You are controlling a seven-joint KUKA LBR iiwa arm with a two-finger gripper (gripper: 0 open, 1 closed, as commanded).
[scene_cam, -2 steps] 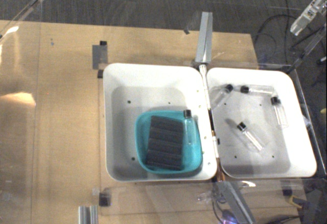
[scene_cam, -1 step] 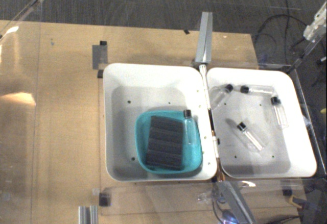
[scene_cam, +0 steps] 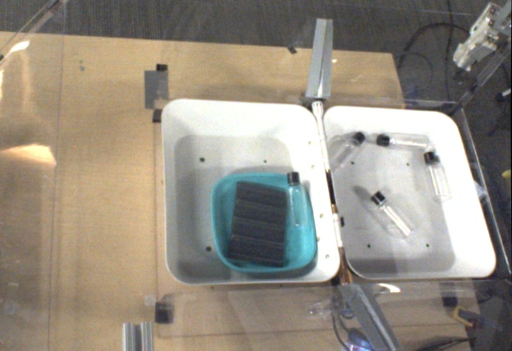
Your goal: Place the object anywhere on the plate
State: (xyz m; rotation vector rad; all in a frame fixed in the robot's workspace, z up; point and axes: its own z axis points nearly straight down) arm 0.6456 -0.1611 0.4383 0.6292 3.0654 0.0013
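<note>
**Teal plate already loaded, gripper up and away from the bins**

The pale wooden table [scene_cam: 88, 205] carries two shallow white bins side by side, their inner walls touching. The left bin [scene_cam: 184, 181] holds a teal plate [scene_cam: 226, 249] pushed toward its near right corner. A dark ridged block [scene_cam: 258, 223] lies flat across the middle of the plate, slightly tilted. Just beside the block, on the plate's right side, lies a clear vial [scene_cam: 296, 204] with its black cap pointing to the far side.

The right bin [scene_cam: 472, 245] holds four more clear, black-capped vials, all lying down and apart from one another: one [scene_cam: 349, 145] near the far left corner, one [scene_cam: 402, 139] along the far wall, one [scene_cam: 436, 175] by the right wall, and one [scene_cam: 391, 214] near the middle, set diagonally.

The gripper [scene_cam: 478, 39] hangs beyond the far right corner of the right bin, well apart from everything in either bin. From here I cannot tell whether it is open or closed.
</note>
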